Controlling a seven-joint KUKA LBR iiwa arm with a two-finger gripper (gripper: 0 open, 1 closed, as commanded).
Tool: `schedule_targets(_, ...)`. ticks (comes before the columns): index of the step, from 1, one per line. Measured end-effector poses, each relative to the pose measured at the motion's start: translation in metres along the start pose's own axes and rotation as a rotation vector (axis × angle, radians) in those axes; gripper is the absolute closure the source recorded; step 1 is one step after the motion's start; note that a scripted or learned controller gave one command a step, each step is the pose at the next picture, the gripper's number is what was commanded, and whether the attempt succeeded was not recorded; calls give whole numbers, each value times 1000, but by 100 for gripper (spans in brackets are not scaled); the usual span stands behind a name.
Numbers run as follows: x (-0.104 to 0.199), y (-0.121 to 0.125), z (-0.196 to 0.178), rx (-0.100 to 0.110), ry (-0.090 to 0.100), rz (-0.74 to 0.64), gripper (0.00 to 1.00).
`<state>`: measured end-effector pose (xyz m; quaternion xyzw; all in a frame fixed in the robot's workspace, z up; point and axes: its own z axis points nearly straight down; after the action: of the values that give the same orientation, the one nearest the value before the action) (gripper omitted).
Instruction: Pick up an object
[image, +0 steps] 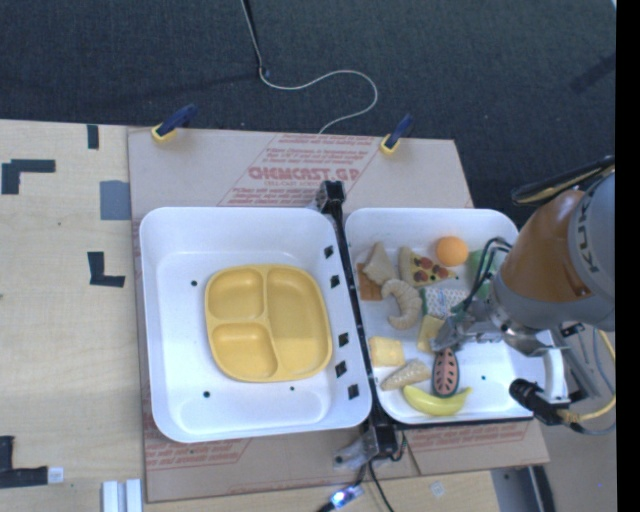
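Note:
The right bin (495, 222) holds several toy foods: an orange (451, 250), a pizza slice (424, 268), a brown wedge (377, 266), a pale croissant (403, 303), a yellow cheese block (386, 351), a bread piece (404, 377), a watermelon slice (445, 372) and a banana (436, 401). My gripper (452, 335) hangs low over the middle of this bin, just above the watermelon slice and beside a small yellow piece (429, 333). The grey and orange arm (545, 265) covers the bin's right part. Nothing can be seen held.
The left bin (165, 300) carries a yellow divided plate (268, 322) in its middle. A black divider (345, 290) runs between the bins. Both stand on a cardboard sheet (290, 175) held by clamps; a cable loops behind it.

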<state>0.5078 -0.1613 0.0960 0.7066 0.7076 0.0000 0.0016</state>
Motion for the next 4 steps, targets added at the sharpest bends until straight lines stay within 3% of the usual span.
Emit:
schedule_targets(3, -8, 4, -131, -1, 1, 0, 100)
schedule_targets(4, 33, 21, -132, 3, 4, -5, 100)
